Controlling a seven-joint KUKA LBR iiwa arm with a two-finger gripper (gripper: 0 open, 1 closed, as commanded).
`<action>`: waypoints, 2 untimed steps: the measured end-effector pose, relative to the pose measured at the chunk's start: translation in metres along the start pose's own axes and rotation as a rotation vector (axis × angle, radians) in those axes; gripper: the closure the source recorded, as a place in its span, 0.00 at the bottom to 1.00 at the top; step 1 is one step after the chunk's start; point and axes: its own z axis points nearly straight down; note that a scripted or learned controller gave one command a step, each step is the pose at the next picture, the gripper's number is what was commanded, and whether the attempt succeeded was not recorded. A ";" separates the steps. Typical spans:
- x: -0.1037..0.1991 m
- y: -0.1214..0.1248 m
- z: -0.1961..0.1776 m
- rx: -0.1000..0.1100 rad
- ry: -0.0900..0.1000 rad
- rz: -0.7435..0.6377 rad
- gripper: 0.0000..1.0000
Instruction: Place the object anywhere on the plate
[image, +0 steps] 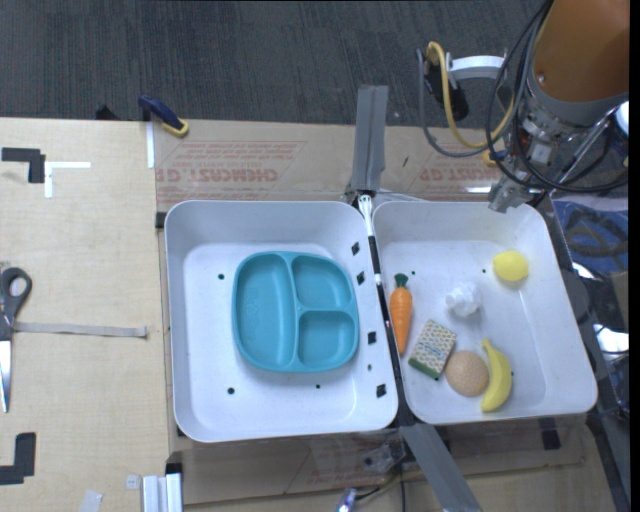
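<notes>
We look down on two shallow white bins set side by side on the bench. In the left bin (190, 330) a teal divided plate (296, 311) lies flat, one tall compartment on its left and two smaller ones stacked on its right; all three hold nothing.

The right bin (560, 330) carries the loose items, clustered toward its lower half. A toy carrot (401, 314) lies just beside the divider between the bins, its long axis running nearly straight up and down in the view, green top toward the far side and orange tip pointing toward the near edge. Just right of its tip we see a speckled sponge block (433, 349) with a green edge, tilted on a diagonal. A round tan ball (467, 373) touches or nearly touches the sponge, and a banana (496, 376) curves along the ball's right side, its long axis roughly vertical in the view. A small crumpled white object (462, 299) sits above them, and a yellow lemon (511, 266) rests well apart, near the bin's upper right.

The arm (580, 50) hangs over the far right corner of the right bin, cables looping around it. The gripper (507, 196) sits at that bin's far rim, clear of every item; we cannot tell how its fingers stand.
</notes>
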 end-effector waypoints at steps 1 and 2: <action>-0.037 -0.034 -0.010 0.002 -0.001 -0.101 1.00; -0.105 -0.019 0.021 0.001 -0.004 -0.102 1.00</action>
